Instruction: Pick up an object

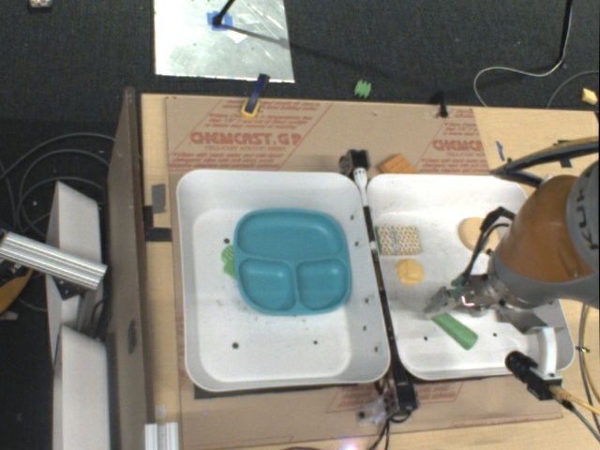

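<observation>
In the right bin (427, 362) lie a green block (456, 330), a small yellow piece (410, 271), a speckled tan pad (398, 240) and a pale yellow round piece (470, 232). My gripper (450, 300) hangs low over the bin's lower middle, just above the green block's upper end and to the right of the small yellow piece. Its metal fingers point left and down. The arm's grey wrist and orange band (548, 237) cover the bin's right side. I see nothing between the fingers.
The left bin (211, 345) holds a teal divided plate (289, 260) with a green item (228, 257) peeking out at its left edge. An orange block (397, 164) lies on the cardboard behind the bins. A black divider clamp (357, 165) sits between the bins.
</observation>
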